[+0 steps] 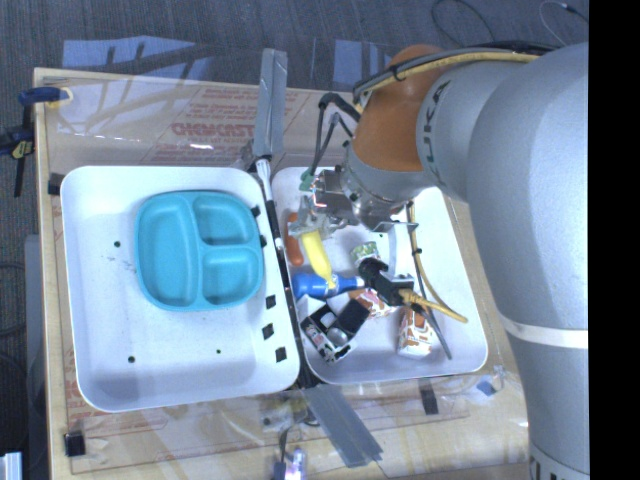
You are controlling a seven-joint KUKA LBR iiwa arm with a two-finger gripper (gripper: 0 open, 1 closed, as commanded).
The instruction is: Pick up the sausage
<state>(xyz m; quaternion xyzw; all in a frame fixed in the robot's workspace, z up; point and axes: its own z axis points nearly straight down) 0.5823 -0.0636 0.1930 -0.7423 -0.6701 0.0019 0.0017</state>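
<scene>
Likely smooth and rounded, the sausage (295,250) wants a mid-length pinch; whether the gripper (322,200) is parted, I cannot tell.

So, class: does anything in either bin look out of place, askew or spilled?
Nothing looks spilled or damaged. The right bin holds a jumbled pile: a yellow piece, a blue item and a small carton lying at odd angles. The blue divided tray sits flat in the left bin.

One fixed camera is looking down at a slant from above the worktop (150,118), taking in both white bins (100,348) from moderately near.
</scene>
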